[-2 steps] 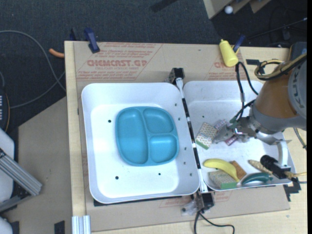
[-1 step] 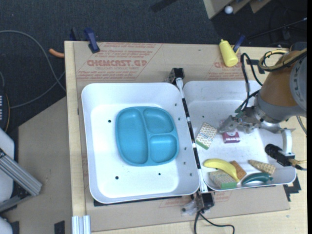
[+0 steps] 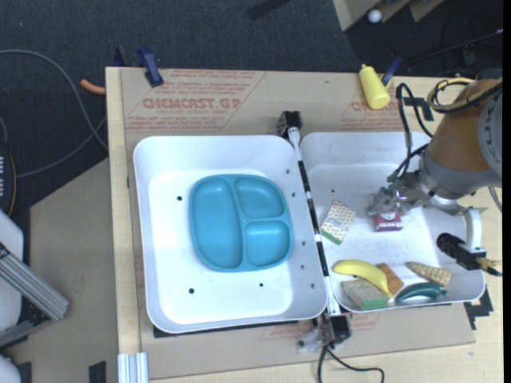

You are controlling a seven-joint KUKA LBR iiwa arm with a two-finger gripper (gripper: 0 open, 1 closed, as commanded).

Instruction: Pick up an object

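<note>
- The bench (image 3: 200,102) is a pale board with red printing along its far part; a blue clamp (image 3: 149,65) grips its far left corner and a yellow clamp (image 3: 373,87) sits on the far edge toward the right.
- The left bin (image 3: 160,166) holds a blue divided plate (image 3: 239,221) with three compartments, lying flat near the bin's middle.
- The right bin (image 3: 351,150) sits just beside the left one, their rims meeting along a dark strip with black clips at the far and near ends.
- Near the left wall of the right bin lies a small patterned packet (image 3: 338,222), tilted, apart from the other things.
- Along the near edge of the right bin lies a banana (image 3: 361,273), with a green sponge-like block (image 3: 366,294) just in front of it and a brown piece (image 3: 390,278) touching its right end.
- Further right along that edge are a teal curved item (image 3: 417,294) and a tan cone-shaped piece (image 3: 429,273).
- A small pink and purple object (image 3: 389,223) lies in the middle of the right bin, directly below the gripper.
- The gripper (image 3: 389,204) is lowered to just above the pink object; whether its fingers are spread or closed, or touch the object, I cannot tell.
- The arm (image 3: 467,146), grey with an orange band, reaches in from the right over the right bin.
</note>
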